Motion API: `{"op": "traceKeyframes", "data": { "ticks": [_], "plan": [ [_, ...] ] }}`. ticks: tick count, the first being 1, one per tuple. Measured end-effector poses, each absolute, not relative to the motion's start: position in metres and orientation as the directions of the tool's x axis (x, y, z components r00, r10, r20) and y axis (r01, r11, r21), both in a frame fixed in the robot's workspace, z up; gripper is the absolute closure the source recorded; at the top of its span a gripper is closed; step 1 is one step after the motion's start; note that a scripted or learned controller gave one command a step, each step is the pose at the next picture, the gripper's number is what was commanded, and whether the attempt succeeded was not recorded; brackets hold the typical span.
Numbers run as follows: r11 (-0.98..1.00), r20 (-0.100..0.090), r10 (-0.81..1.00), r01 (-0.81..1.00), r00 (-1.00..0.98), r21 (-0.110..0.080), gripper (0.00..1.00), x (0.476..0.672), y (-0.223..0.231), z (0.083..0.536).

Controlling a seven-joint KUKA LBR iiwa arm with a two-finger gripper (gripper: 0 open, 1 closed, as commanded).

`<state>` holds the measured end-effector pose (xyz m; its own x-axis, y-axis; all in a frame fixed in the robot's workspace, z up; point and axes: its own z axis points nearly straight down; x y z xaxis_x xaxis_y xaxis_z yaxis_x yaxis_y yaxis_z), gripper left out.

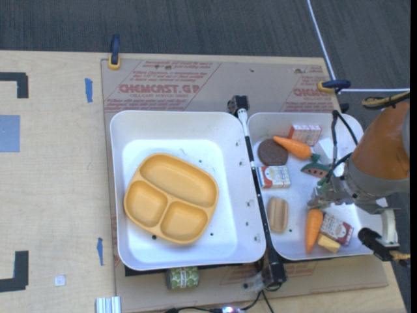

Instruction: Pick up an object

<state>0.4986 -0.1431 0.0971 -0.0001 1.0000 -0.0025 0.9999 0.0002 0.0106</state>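
My gripper [324, 197] hangs low over the right bin [287, 250], just above the top end of an orange carrot [313, 231] that lies upright near the bin's front. Beside that carrot lie a red-and-white packet [337, 227] and a yellow cheese wedge [329, 243]. A watermelon slice [315, 169] lies just behind the gripper. Further left are a hot dog bun [278, 214], a small carton [275, 177], a brown cookie [272, 152], a second carrot [293, 147] and a red box [305, 134]. I see nothing lifted.
The left bin [127, 126] holds a yellow divided plate [171, 197]. A black divider bar [254, 175] runs between the bins. A green can [183, 278] lies in front of the left bin. The grey-and-orange arm [384, 155] covers the right bin's right side.
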Motion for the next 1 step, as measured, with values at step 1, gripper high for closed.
{"op": "traceKeyframes", "data": {
  "ticks": [1],
  "plan": [
    [0.002,0.001,1.0,1.0,-0.002,0.002,1.0,0.5259,-0.0912,0.1526]
  ]
}}
